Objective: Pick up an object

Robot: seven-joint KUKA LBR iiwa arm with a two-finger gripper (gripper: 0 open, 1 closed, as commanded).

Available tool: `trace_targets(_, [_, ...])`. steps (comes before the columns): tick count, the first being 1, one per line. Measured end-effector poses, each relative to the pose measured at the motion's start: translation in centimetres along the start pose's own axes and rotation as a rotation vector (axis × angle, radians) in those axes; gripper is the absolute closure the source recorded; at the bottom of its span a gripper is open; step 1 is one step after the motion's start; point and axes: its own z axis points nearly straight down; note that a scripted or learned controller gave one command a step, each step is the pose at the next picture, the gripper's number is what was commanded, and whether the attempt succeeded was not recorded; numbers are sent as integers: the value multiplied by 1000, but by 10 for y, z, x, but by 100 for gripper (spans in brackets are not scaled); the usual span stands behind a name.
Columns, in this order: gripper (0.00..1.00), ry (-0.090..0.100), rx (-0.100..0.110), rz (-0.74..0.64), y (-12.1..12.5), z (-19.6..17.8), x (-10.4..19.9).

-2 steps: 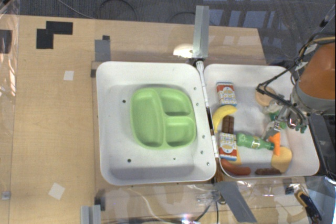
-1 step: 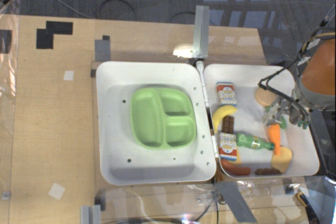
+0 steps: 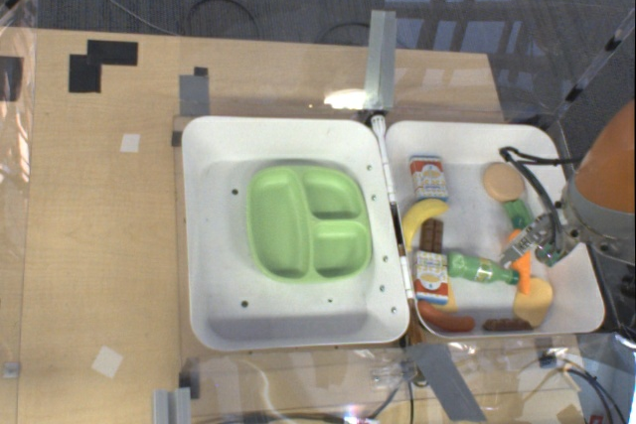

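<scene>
Jaws of the grey arm sit low in the right bin, near its right wall, and whether they are spread or pressed together cannot be told, since the metal tips are small and blurred among the toys. Nothing is seen pinched between them. The arm reaches in from the right edge, its orange band above the wrist, with a black cable looping off it over the bin; the wrist slants down and to the left toward the bin's lower right part. Just beside the tips lie an orange carrot and a green bottle, which lies on its side across the bin floor. Below them sits a yellow pear, and above, a tan round cookie and a small green piece. On the bin's left side lie a banana, a chocolate bar, two small cans, and a sausage along the near wall. A green divided plate rests in the left bin on the wooden counter.
</scene>
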Motion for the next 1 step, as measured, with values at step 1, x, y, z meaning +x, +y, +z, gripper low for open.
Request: trace_targets(1, [100, -4, -7, 54, 64, -87, 18])
